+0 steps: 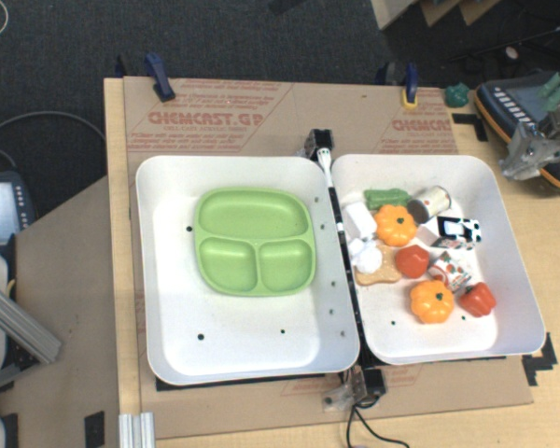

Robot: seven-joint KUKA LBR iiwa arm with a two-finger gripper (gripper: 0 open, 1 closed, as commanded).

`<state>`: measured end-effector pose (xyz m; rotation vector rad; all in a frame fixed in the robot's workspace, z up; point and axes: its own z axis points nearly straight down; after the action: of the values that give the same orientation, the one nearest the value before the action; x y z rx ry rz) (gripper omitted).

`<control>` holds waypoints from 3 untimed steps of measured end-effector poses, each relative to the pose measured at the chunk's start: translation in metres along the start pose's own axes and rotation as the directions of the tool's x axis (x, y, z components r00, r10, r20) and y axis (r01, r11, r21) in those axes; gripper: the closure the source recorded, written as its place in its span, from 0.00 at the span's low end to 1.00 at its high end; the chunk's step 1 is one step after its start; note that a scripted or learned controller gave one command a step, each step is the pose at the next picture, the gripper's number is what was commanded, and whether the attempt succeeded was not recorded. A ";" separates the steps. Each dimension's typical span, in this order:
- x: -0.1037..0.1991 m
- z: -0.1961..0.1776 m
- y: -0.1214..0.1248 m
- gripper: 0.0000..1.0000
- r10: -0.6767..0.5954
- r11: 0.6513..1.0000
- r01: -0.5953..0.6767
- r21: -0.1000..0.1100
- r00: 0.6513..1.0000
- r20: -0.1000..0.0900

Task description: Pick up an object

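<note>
Overhead, red print on the brown board (121,250) reads "CHEMCAST", once behind each bin. 2 blue clamps (159,76) pin the board's far edge. The left bin (168,329) holds a green plate (255,241) with 3 compartments. The right bin (509,320) holds a tight cluster of toys: 2 orange pumpkins (396,225), a red tomato (412,261) between them, a red pepper (479,299), a white bottle (359,222), a green piece (385,197), a can (432,201) and a black-and-white block (457,231). A small packet's label (451,270) is too small to read.
</note>
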<state>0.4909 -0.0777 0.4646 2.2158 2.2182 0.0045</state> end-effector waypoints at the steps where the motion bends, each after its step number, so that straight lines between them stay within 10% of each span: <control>1: -0.044 -0.059 -0.012 1.00 0.005 1.000 -0.005 -0.003 1.000 0.001; 3: -0.148 -0.071 -0.011 1.00 0.004 1.000 -0.004 0.002 1.000 0.002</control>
<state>0.4794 -0.2260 0.5354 2.2195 2.2138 0.0003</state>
